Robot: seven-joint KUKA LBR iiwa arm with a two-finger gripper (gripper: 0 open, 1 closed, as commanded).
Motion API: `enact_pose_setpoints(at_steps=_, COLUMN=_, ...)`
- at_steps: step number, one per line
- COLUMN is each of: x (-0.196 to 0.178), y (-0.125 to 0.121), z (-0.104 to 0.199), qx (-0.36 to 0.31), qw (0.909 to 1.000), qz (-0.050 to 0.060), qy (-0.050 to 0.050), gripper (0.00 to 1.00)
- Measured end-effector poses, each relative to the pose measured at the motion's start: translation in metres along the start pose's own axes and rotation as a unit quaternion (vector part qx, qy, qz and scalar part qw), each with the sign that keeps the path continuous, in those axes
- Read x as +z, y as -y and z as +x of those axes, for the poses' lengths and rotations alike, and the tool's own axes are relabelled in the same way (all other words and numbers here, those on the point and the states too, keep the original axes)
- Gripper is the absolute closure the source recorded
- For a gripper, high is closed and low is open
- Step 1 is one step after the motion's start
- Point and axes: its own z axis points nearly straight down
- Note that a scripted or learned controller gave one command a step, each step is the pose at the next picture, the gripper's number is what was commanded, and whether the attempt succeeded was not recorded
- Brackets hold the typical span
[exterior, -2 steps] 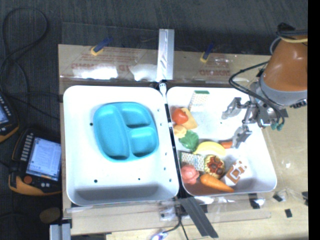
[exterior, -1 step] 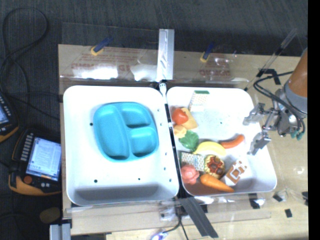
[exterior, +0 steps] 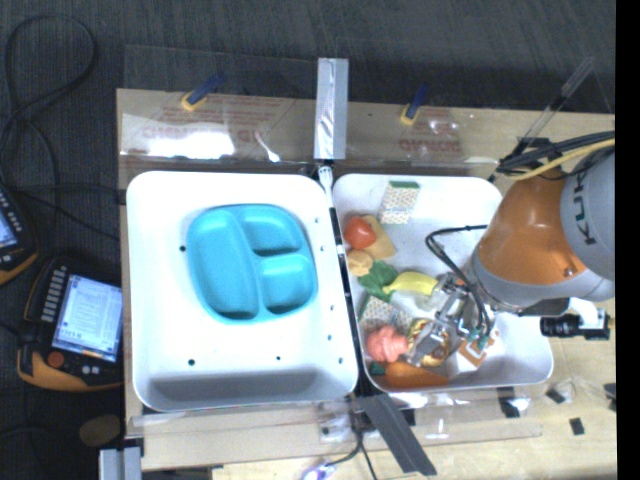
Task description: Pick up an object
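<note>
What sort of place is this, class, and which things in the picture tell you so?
Most likely a robotics lab test bench: a robot arm reaches over two white bins, toy food fills one as practice objects, and a handheld controller with cables lies beside the bench.

Bench (exterior: 560,388) bearing two white bins (exterior: 160,268)

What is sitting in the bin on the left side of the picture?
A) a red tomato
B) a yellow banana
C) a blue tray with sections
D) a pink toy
C, since the blue tray with its divided sections lies in the left bin.
</note>
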Motion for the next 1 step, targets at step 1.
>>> enact_pose_setpoints(at_steps=1, x=-0.0090, y=-0.0006, z=-0.0006, qx=-0.001, qw=1.0000, qz=0.001, qy=0.001, gripper=1.00)
